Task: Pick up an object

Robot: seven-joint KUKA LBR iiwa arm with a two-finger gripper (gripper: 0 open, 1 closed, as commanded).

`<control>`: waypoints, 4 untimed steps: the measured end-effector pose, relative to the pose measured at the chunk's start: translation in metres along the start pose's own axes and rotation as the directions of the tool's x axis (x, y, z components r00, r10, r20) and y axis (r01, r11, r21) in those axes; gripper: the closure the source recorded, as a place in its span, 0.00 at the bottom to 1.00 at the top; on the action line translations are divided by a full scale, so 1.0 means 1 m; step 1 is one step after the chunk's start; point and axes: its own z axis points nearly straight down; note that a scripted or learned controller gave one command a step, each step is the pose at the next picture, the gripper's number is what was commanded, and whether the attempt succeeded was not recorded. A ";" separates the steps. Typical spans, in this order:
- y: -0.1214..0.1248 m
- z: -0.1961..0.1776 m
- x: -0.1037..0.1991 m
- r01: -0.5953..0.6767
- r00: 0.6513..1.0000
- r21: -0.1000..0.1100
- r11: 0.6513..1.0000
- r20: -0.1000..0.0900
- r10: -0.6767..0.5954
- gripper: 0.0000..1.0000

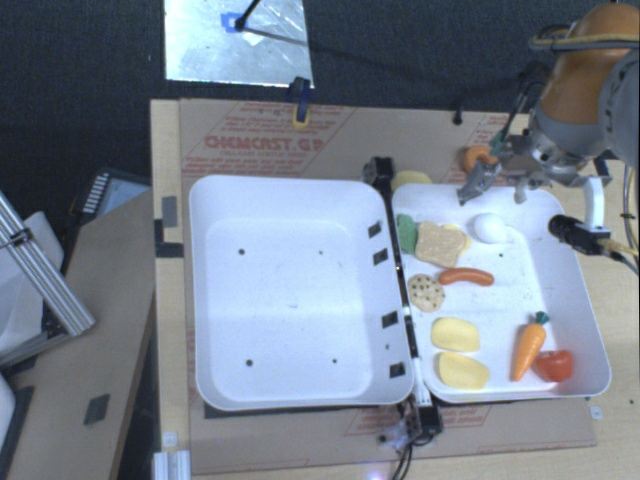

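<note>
Red print reading "CHEMCAST GP" stands on the brown board [262,140], at eleven o'clock. Its other red print is too small to read.

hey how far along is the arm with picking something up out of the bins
Nothing looks picked yet. The claw hangs over the far edge of the right bin, with nothing visible between its fingers. The egg, bread slice, sausage and carrot all lie in that bin. The descent, grasp and lift are left.

In the right bin [585,313] I see a white egg [489,228] beside a bread slice [441,244], a sausage [466,277], a cookie [426,292], two yellow chips [455,334], an upright-lying carrot [528,347] touching a red pepper [553,365].
</note>
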 end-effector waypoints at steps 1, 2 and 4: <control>0.012 -0.081 0.078 0.010 1.000 -0.010 1.000 -0.003 -0.010 0.00; -0.005 -0.206 0.150 0.010 1.000 -0.014 1.000 -0.003 -0.010 0.00; -0.005 -0.305 0.202 0.007 1.000 -0.011 1.000 -0.004 -0.007 1.00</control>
